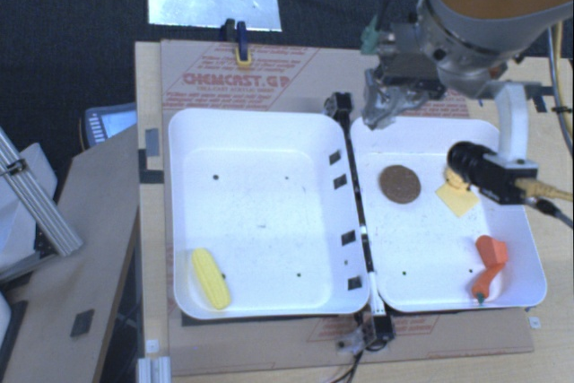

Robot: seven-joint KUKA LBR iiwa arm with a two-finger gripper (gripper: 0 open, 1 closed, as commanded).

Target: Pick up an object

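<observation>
Right, the end effector (381, 114) hangs over the far left corner of the right bin (421, 256), close to the divider between the 2 bins. From where I stand I cannot tell whether it is spread or pressed together. I see nothing in its grip.

Candidates: a flat brown disc (399, 184) lies nearest, just forward of the tip. A yellow slice (460, 202) sits near the disc, to its right. An orange carrot (489, 260) rests in the near right corner. Over in the left bin (260, 211), 1 yellow corn cob (211, 278) lies alone by the near left corner, well apart from the arm.

Now the risks, as I judge them. A straight drop from here would likely meet the bin's sloping wall or bare floor, not an object. The disc and the slice are both flat, so a pinch could skid over them and close on air. The carrot hugs the wall, which leaves little room on that side.
</observation>
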